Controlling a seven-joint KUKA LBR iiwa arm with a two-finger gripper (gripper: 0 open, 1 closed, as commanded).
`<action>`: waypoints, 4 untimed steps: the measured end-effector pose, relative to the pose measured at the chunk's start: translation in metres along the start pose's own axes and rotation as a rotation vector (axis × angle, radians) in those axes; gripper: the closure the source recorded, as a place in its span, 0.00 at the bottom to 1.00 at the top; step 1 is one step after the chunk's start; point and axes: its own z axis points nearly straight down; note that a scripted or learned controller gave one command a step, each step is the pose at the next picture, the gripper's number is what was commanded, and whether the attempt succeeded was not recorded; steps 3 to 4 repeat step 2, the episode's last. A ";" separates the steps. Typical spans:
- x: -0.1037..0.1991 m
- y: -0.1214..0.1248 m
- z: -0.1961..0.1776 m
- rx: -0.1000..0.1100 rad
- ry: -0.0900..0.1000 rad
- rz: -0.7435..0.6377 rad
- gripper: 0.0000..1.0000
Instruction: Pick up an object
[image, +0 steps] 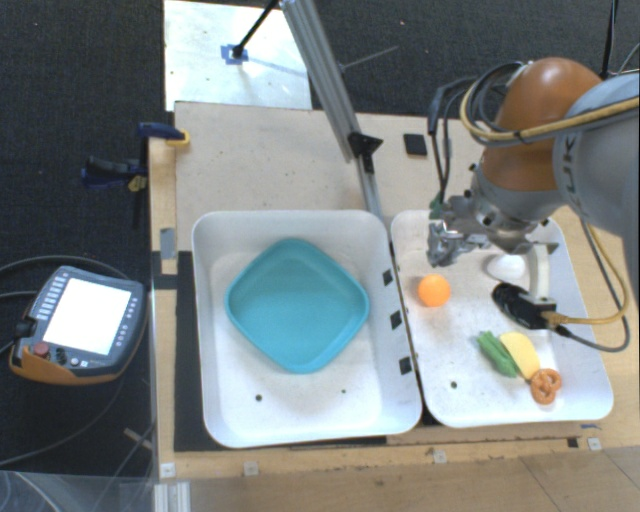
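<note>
The jaws (446, 243) hang over the right bin (585, 395); whether they are parted or closed I cannot tell. An orange ball (434, 291) lies just at their six o'clock. A teal plate (297, 304) fills the left bin (300, 420) at nine o'clock.

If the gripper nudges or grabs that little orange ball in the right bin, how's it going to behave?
The orange ball looks round and smooth, so a nudge would probably send it rolling across the right bin. It lies loose on the flat floor, so closing fingers might squirt it sideways. It seems small, likely light.
</note>
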 end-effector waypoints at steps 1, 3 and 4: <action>0.046 -0.011 0.000 0.000 0.000 0.000 1.00; 0.106 -0.017 0.004 0.000 0.000 -0.001 1.00; 0.106 -0.017 0.004 0.000 0.000 -0.001 1.00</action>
